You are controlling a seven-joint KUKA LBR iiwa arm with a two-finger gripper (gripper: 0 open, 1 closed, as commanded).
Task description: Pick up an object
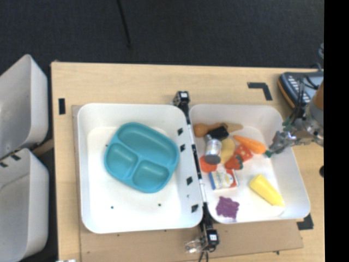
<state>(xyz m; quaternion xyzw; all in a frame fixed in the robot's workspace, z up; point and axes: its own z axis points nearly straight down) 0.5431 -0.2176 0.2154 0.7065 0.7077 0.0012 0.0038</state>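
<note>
Two white chair-looking things (19,108) poke in at the far left, over dark carpet (163,21). Then comes the tan bench (136,81) with black tape marks near its corners.

The left bin (87,212) has one thing in it, a teal divided plate (142,157), sitting a bit toward the bin's right half. A row of black clips (191,162) runs down the seam where the two bins meet.

The right bin (294,201) is the busy one. Along its left side there's a brush-like thing with a tan handle and black middle (217,130) lying roughly left to right, a small silver can (212,146), an orange-red round piece (209,161), and a little printed box (223,179). A purple lump (227,207) sits near the front edge. In the middle are some red bits (238,160) and a carrot (250,143); its long axis runs left to right, tilted slightly down toward the right, where its green end points at the gripper. A yellow corn-shaped piece (266,190) lies on a diagonal, upper-left to lower-right, below the carrot.

The gripper (278,142) hangs low over the bin's right side, just beside the carrot's green tip and above the yellow piece. Can't tell whether it's open or closed, too blurry. Nothing visibly in it.
</note>
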